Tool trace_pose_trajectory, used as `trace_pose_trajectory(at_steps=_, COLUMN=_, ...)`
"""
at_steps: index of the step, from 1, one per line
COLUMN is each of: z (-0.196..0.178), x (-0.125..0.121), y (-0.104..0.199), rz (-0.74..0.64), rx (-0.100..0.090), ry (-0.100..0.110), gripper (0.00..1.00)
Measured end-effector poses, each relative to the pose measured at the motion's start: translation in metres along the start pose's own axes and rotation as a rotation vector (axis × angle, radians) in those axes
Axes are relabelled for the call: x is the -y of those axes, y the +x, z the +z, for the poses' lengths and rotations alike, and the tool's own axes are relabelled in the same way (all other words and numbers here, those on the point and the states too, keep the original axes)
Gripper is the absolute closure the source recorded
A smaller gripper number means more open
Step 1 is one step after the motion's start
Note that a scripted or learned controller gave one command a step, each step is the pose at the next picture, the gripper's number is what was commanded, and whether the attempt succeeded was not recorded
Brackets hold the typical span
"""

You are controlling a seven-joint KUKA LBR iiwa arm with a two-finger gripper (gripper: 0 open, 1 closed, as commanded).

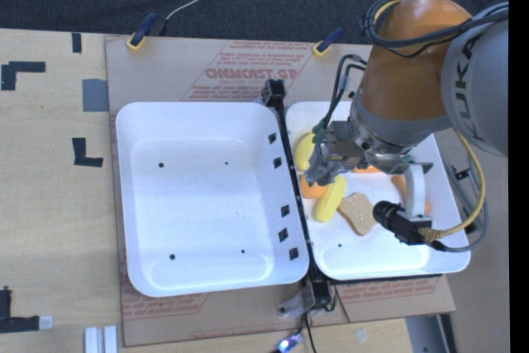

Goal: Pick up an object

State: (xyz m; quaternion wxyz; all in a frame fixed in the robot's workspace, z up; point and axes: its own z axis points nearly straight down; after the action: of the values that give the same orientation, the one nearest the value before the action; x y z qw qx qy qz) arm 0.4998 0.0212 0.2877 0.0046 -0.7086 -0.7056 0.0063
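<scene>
My gripper [324, 169] hangs low in the right bin [380, 260], at its left side, under the orange wrist band. Just below it lie a yellow corn-like piece [330, 201] and an orange piece [310, 188]. A yellow rounded piece [305, 150] sits behind the gripper near the divider. A tan bread slice [359, 213] lies to the right of the corn. Another orange object [411, 188] lies further right, partly hidden by the arm. The wrist hides the space between the gripper's tips.
The left bin [202, 194] stands beside the right one, with a black divider strip [285, 178] between them. A black cable connector [397, 221] hangs over the right bin. Both bins rest on cardboard [223, 74] held by yellow-blue clamps.
</scene>
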Motion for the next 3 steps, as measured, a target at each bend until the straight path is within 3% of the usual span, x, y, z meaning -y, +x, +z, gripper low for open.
trace_pose_trajectory(at_steps=1, z=-0.038, x=-0.042, y=0.051, rz=-0.011, rx=-0.002, ry=-0.015, gripper=1.00)
trace_pose_trajectory(at_steps=2, z=-0.085, x=0.005, y=0.053, rz=-0.007, rx=-0.002, ry=-0.014, gripper=1.00)
trace_pose_trajectory(at_steps=3, z=-0.098, x=-0.018, y=0.104, rz=-0.009, rx=-0.001, ry=-0.013, gripper=1.00)
